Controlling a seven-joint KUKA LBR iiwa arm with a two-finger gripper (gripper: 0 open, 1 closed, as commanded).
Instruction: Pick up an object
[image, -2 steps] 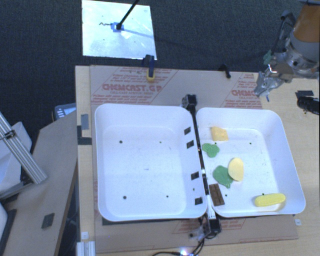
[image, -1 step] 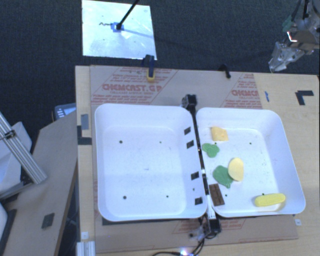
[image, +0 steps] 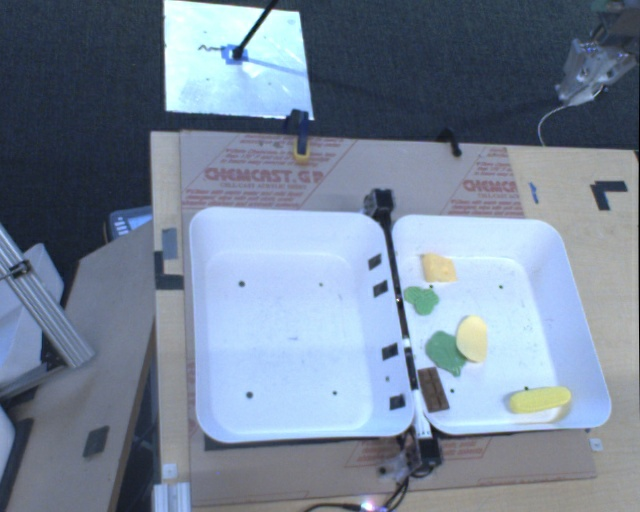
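From my remote station I judge the task not yet begun in any effective sense. The gripper (image: 592, 68) sits at the far right corner of the view, well apart from both bins and above the dark floor beyond the worktop (image: 170, 300). I cannot tell how far it is open; nothing is visibly held by it.

All candidate objects lie in the right bin (image: 560, 250). A small yellow block (image: 437, 267) rests toward the far side. A small green piece (image: 421, 299) lies near the bin's left wall. A larger green piece (image: 443, 352) lies nearer, with a pale yellow oval (image: 473, 338) touching or overlapping its right edge. A brown block (image: 432, 389) sits at the near left corner against the wall. A yellow elongated object (image: 540, 400) lies at the near right corner. The left bin (image: 200, 230) has bare floor with a few dark spots.

Remaining work, in my assessment: approach, descent over one object, closure and lift. The oval and larger green piece may interfere with each other.

Legible writing: the protective sheet under the bins reads "CHEMCAST GP" (image: 263, 174) in red at the far left, with a similar red mark at the far right, only partly readable.
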